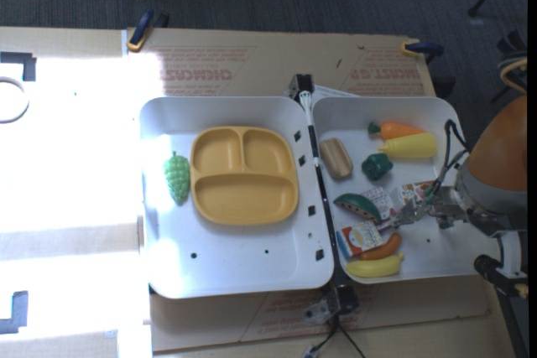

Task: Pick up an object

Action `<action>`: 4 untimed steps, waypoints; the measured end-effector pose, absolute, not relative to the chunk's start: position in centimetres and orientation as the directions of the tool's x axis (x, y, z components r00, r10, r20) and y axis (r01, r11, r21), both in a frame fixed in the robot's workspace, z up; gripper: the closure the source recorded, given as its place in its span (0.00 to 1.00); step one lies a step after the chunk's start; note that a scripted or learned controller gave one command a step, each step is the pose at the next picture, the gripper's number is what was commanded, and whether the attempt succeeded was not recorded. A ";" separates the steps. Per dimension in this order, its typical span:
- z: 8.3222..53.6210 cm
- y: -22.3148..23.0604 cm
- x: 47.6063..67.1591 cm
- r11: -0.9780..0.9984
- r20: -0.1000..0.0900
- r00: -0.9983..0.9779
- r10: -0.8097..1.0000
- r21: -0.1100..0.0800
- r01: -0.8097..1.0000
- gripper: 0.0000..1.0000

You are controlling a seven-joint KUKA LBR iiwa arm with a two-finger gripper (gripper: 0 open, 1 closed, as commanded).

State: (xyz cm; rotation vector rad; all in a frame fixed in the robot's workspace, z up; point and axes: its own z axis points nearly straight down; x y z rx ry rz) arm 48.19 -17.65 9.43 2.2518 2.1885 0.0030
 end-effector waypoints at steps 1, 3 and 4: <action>9.5 -13.1 48.0 0.130 -0.006 -0.130 0.991 0.009 0.991 0.00; 10.4 -13.0 48.1 0.128 -0.004 -0.128 0.992 0.009 0.992 0.00; 9.5 -10.1 48.1 0.335 -0.007 -0.335 0.942 0.009 0.942 0.00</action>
